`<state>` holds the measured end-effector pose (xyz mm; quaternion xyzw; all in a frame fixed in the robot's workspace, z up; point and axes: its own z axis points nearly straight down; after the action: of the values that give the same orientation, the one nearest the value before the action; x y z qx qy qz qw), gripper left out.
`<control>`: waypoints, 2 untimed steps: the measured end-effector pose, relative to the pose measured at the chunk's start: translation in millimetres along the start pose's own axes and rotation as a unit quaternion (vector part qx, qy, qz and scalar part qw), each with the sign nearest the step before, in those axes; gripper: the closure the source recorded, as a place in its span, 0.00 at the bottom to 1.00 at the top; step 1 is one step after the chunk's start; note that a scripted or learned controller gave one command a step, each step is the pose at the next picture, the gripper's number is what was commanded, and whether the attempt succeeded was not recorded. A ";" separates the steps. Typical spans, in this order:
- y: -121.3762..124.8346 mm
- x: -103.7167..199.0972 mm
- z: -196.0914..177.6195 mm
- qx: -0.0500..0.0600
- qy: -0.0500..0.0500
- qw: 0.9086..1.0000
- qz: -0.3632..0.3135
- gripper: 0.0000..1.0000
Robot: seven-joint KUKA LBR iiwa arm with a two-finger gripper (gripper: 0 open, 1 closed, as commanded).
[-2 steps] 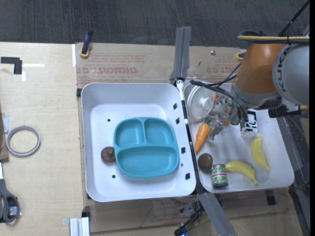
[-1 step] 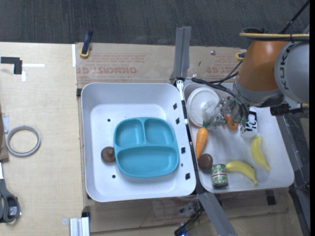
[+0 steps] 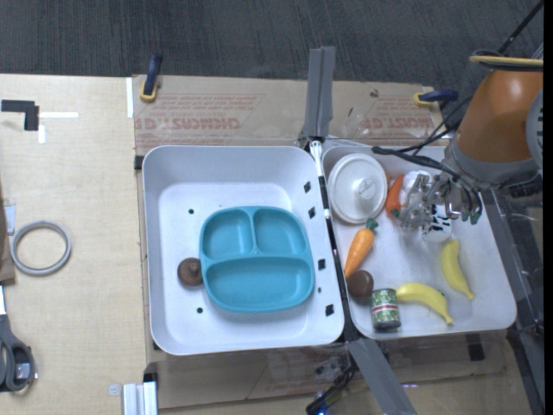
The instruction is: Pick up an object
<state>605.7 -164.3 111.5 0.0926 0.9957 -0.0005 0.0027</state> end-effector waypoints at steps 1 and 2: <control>0.2 0.1 0.2 0.000 0.000 1.000 0.000 0.00; 38.1 -23.2 15.9 0.001 0.001 0.999 0.047 0.00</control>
<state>635.6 -131.2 95.7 0.1393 0.9903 -0.0015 0.0015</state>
